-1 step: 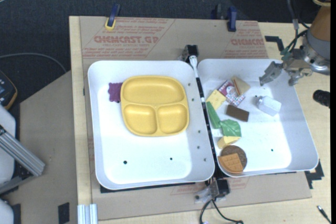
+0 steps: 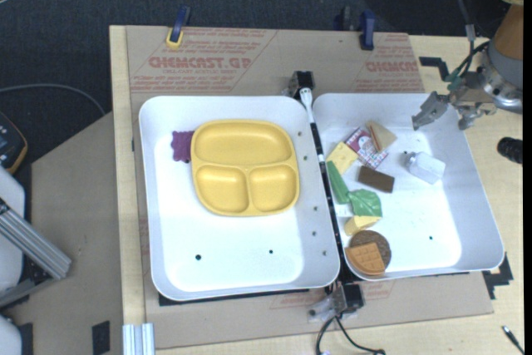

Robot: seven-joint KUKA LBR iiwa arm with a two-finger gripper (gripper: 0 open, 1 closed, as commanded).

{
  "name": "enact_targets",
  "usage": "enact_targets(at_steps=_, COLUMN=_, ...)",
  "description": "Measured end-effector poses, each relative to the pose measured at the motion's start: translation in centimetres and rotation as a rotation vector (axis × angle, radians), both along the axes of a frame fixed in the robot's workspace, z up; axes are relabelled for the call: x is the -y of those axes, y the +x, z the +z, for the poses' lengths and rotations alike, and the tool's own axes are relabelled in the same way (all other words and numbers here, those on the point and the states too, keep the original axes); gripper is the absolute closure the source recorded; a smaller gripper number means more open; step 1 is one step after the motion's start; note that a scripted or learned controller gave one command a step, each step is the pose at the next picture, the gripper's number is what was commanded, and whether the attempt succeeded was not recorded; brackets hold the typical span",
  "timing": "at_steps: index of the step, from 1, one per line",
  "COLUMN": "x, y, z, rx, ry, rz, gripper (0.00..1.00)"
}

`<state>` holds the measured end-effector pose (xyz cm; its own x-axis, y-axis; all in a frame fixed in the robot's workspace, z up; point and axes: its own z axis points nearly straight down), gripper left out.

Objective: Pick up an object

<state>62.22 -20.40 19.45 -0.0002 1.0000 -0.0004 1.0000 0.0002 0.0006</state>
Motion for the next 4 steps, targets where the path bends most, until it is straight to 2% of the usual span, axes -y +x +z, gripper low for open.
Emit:
enact_targets(at_steps=2, x=0.0, y=-0.4, z=-10.9, rx=-0.002, ry=0.000, rz=0.000, gripper=0.00)
enact_targets(at_steps=3, x=0.0, y=-0.4, z=-9.9, rx=0.000, ry=0.000, rz=0.001, gripper=1.00)
enact_targets(at_steps=4, x=0.1, y=-0.7, z=-6.0, rx=0.001, ry=-0.001, rz=-0.001, gripper=1.00)
